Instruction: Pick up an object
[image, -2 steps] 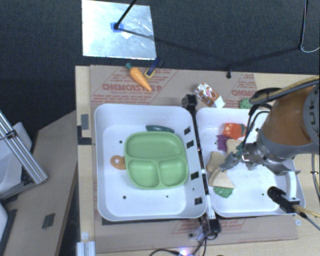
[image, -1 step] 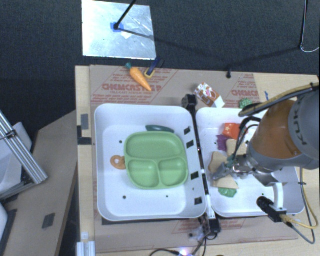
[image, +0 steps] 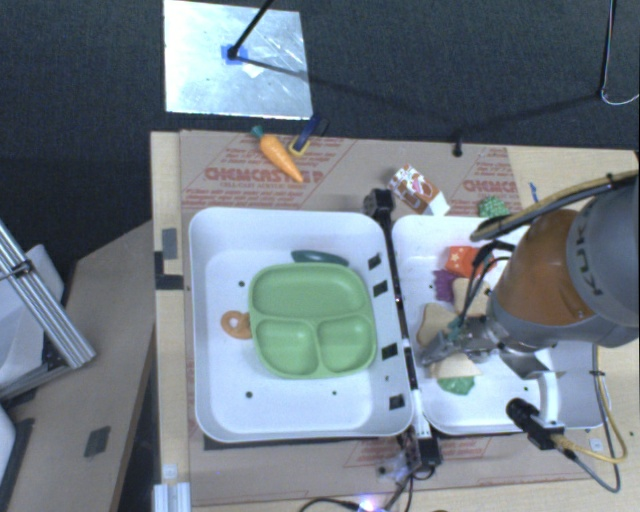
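Left bin (image: 215, 300): one green divided tray (image: 305, 320), one orange ring (image: 236, 324) at its 9 o'clock. Right bin (image: 500, 410): several small toys, claw (image: 440, 348); claw's opening cannot be told.

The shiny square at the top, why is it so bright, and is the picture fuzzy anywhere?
In the camera view, the silvery sheet glares with streaky reflections against the dark floor. The whole view is a little soft: the small things in the right bin near the pincer blur together, while the green tray in the left bin reads clearly and evenly lit.
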